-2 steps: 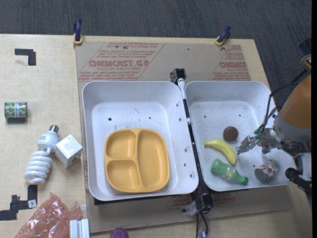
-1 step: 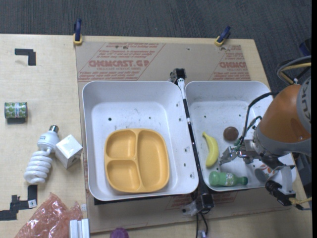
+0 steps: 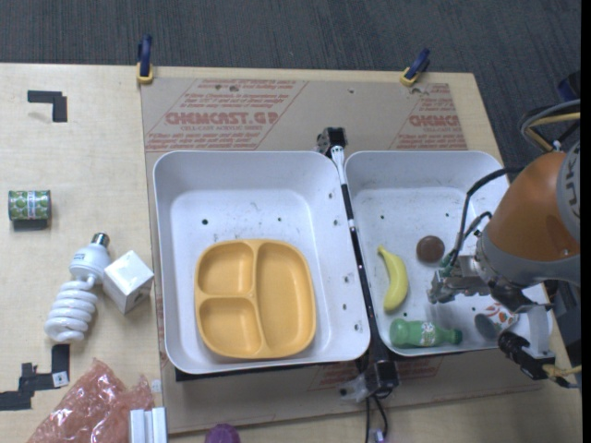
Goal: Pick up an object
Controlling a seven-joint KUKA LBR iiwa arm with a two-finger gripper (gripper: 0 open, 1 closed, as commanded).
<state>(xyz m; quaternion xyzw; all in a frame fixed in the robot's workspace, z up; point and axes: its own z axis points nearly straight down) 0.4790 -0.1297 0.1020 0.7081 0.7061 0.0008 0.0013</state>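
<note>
1. We found the gripper (image 3: 450,282) low inside the right bin (image 3: 406,169), hanging from the grey wrist under the orange band. At this distance we could not tell whether it was open or closed, and we saw nothing held in it.

2. Nearest to it lay three candidates. A green bottle (image 3: 423,333) rested on its side just below and slightly left of the gripper, its long axis running roughly left to right along the bin's near wall. A yellow banana (image 3: 395,280) lay to the gripper's left, its long axis running up and down the view with a slight curve. A small brown round object (image 3: 429,248) sat just above and left of the gripper, close by but apart from it.

3. We judged the brown object or the bottle the likelier target, since both lay close to the gripper; the banana needed a sideways shift towards the divider.

4. For the bottle, we judged that the grip would have to close across its short width, meaning a short move towards the near wall, where there was little room.

5. Further out, the left bin (image 3: 175,247) held a yellow divided plate (image 3: 256,298), well apart from the arm.
</note>
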